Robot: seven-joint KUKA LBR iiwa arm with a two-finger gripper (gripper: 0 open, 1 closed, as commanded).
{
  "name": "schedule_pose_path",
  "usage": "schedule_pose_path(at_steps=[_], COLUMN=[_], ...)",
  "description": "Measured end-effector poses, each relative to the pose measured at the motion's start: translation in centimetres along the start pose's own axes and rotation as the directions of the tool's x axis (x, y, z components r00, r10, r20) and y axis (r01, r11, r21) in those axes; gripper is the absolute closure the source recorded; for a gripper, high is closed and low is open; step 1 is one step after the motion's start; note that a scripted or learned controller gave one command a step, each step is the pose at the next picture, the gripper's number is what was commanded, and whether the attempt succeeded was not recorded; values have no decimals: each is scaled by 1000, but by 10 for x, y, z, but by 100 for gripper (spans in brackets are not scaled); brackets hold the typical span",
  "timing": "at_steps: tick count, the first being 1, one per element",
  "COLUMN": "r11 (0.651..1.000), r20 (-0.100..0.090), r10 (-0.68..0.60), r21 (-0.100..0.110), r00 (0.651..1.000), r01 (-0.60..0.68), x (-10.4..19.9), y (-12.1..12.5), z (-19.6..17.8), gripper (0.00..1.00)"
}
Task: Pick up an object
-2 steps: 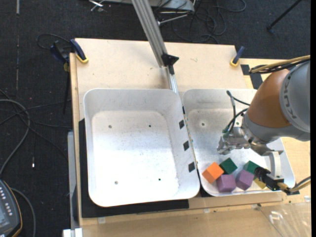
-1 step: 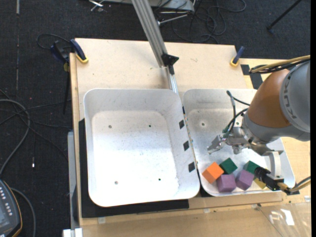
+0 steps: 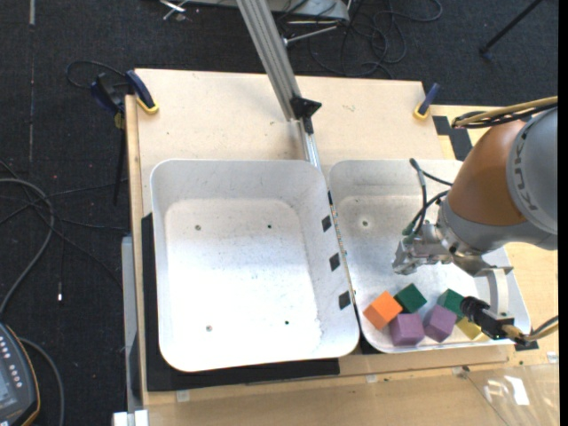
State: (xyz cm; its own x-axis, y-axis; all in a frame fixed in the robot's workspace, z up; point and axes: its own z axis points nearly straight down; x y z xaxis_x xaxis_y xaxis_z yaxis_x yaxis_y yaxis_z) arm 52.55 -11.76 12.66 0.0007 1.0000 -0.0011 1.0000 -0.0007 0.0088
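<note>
Right bin (image 3: pixel 373 185), near end: a cluster of small blocks is seen close against the near wall.

- Orange block (image 3: pixel 383 310) is placed at the cluster's left, turned corner-on to the bin's wall.
- Green block (image 3: pixel 411 297) is set just behind and to the right of it, touching or nearly so.
- Purple block (image 3: pixel 407 328) is found in front of those two, nearest the wall.
- Second purple block (image 3: pixel 440 323) is set just beside the first, to its right.
- Second green block (image 3: pixel 453 302) is seen behind that one, partly covered by the arm's fittings.

All are judged roughly cubic (no long axis can be made out on any, so no pointing direction is noted).

Gripper (image 3: pixel 413 254) is held over the bin floor, just beyond the green block toward the far end. Whether it is spread, pressed together or pinching anything cannot be told. The arm (image 3: pixel 497 189) is seen over the bin's right rim. Left bin (image 3: pixel 169 185) is set alongside, rims touching.
</note>
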Motion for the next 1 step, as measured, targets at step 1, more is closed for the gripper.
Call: schedule_pose_path(at_steps=[1], r11=[1000], r20=[0], r10=[0], r21=[0], r00=[1000], r01=[0], x=[0], y=[0], z=[0], gripper=[0])
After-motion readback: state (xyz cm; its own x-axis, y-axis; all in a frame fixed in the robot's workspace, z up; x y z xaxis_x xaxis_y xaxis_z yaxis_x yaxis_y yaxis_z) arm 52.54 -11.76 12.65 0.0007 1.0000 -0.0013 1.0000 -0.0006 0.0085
